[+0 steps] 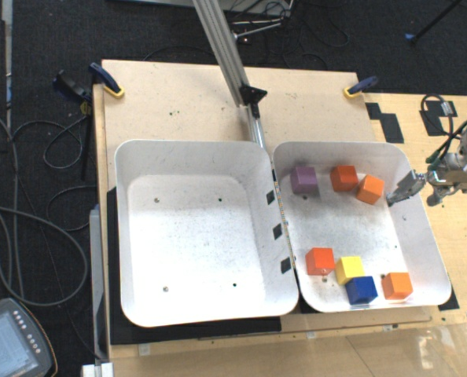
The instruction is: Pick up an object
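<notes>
I see white speckled bins (194,157), purple cube (303,180), four orange cubes (344,178), yellow cube (348,269), blue cube (362,290), tan bench (186,100).

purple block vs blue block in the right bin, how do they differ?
Colour: the purple block is a muted violet, the blue block a deep saturated blue.
Place: the purple block sits at the far end of the right bin, near the divider; the blue block sits at the near end.
Neighbours: the purple block stands apart from other blocks; the blue block is pressed against the yellow block.
Shared: both are small cubes of similar size.
</notes>
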Motion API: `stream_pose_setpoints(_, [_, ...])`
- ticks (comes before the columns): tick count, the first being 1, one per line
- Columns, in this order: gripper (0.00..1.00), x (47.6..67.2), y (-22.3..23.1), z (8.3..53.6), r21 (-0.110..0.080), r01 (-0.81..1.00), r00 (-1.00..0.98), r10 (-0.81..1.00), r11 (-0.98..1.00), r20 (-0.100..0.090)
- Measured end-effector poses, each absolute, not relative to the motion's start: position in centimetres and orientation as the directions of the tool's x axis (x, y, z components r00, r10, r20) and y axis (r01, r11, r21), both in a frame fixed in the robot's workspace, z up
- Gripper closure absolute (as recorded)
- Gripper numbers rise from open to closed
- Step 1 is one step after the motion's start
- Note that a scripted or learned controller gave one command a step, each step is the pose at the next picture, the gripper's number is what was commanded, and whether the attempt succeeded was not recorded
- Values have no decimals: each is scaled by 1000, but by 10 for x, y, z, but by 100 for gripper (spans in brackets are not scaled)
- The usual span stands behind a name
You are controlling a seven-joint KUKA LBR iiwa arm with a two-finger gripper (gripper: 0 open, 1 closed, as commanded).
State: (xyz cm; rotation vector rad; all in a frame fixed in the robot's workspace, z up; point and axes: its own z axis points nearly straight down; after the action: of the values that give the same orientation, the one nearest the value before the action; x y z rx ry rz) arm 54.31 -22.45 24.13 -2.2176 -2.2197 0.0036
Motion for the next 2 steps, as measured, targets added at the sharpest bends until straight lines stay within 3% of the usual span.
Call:
stream_pose_setpoints(1, [0,544,-224,244,0,1000,-2,1000,2,0])
stream_pose_setpoints(2, [0,554,-223,189,-5,1000,-2,1000,2,1])
